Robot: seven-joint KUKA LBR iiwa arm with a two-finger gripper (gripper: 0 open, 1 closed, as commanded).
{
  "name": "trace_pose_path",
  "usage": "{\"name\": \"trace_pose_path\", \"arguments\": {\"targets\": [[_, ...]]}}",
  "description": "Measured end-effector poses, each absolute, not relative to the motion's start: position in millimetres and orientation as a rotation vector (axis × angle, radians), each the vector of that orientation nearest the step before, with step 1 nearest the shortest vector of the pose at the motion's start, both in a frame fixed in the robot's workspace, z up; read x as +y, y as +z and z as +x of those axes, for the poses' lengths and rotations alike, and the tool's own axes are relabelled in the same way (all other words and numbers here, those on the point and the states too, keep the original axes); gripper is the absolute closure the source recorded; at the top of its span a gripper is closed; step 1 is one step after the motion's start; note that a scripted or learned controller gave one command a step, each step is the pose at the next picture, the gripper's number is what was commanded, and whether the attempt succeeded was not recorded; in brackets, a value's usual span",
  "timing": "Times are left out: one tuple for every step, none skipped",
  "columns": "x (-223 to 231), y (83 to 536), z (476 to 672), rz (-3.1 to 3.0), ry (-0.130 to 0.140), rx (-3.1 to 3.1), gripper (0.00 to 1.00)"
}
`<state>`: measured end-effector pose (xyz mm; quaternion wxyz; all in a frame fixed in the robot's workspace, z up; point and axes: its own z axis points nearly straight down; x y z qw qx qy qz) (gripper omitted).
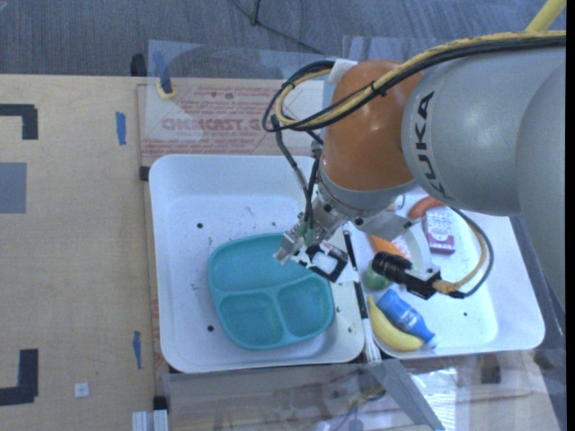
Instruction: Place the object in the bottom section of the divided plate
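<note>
A teal divided plate point(260, 296) lies in the left white bin point(180, 241). Its one wide section is on the far side and its two smaller sections are on the near side. My gripper point(308, 251) hangs over the plate's far right rim, under the arm's orange band point(364, 133). The wrist blocks the view between the gripper's tips, so I cannot make out anything held there. The plate's three sections look bare.
The right bin point(517, 321) holds a banana point(393, 330), a blue bottle point(406, 314), a green item point(375, 279), an orange item point(388, 245) and a pink-and-white box point(439, 232). The arm covers much of that bin. Cables loop above the wrist.
</note>
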<state>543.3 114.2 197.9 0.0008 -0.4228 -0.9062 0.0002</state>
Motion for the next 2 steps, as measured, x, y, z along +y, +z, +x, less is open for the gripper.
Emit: {"name": "trace_pose_path", "arguments": {"targets": [[114,198,543.5,-1.329,0.0,-2.845,0.0],[148,272,555.0,-1.339,0.0,-2.844,0.0]]}}
